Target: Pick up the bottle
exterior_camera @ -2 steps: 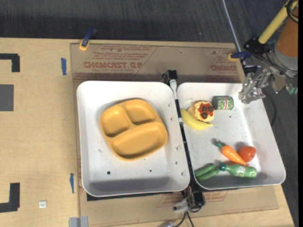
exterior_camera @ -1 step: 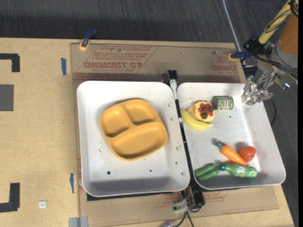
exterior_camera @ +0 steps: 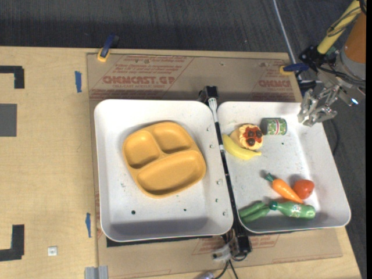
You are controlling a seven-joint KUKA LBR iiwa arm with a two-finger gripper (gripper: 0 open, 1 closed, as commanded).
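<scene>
The left bin holds a yellow divided plate, lying flat near its middle. Across the black divider, the right bin carries the clutter: a yellow banana with a small pastry topped in red resting against it, and just right of that a green can lying on its side. Lower down sit an orange carrot touching a red tomato, and below them a green pepper end to end with the green bottle, which lies flat near the bin's front wall. The gripper hovers over the bin's upper right corner, fingers released and grasping nothing, well apart from the bottle
</scene>
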